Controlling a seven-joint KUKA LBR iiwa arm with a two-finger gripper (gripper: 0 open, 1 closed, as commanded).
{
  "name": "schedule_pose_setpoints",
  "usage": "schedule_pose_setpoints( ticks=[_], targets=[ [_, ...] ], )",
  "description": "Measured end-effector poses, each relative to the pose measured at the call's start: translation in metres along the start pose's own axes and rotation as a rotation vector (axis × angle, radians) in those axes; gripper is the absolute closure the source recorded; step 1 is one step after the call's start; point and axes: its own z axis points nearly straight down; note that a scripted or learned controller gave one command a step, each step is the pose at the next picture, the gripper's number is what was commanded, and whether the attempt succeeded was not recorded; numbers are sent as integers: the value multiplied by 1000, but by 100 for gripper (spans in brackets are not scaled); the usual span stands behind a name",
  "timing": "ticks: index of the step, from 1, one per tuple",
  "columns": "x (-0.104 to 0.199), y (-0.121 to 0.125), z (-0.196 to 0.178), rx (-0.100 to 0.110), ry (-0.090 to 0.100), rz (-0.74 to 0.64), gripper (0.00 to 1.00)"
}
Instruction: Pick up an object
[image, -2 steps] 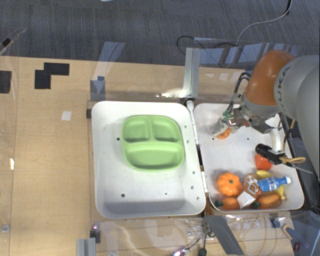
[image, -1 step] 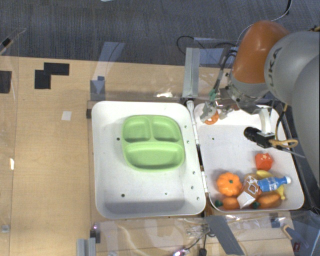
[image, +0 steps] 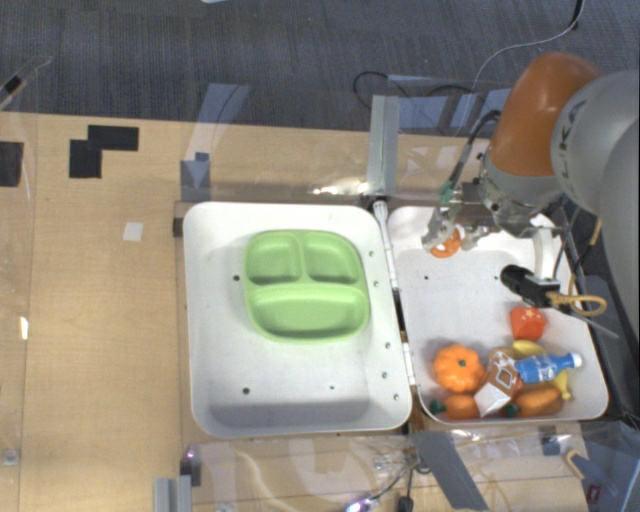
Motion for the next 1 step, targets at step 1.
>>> schedule_pose_setpoints(
  ticks=[1],
  targets=[
    [25,38,-1,-2,0,117,100]
  ],
)
